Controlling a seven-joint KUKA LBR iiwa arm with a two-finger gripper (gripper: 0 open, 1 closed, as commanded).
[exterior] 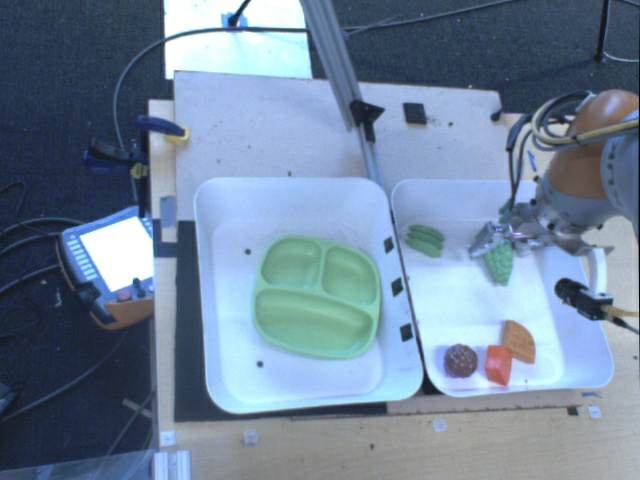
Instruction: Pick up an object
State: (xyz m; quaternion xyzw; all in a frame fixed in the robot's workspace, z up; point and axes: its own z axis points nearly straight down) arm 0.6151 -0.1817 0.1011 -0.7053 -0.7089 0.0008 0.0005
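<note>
My gripper [502, 240] is over the upper middle of the right bin [575, 373], below the orange-banded wrist. A textured green leafy piece [499, 263] lies directly under the gripper's tip, touching or nearly touching it. Whether it is gripped is hidden from this angle. A green pea pod [425, 239] lies to the left near the bin's upper left corner. Along the bin's front sit a dark brown round piece [460, 360], a red piece [498, 365] and an orange wedge [519, 341].
The left bin [225, 268] holds a light green divided plate [318, 296]. A grey pole [335, 53] slants down to the rims between the bins. A black part [582, 299] of the arm hangs over the right bin's right side.
</note>
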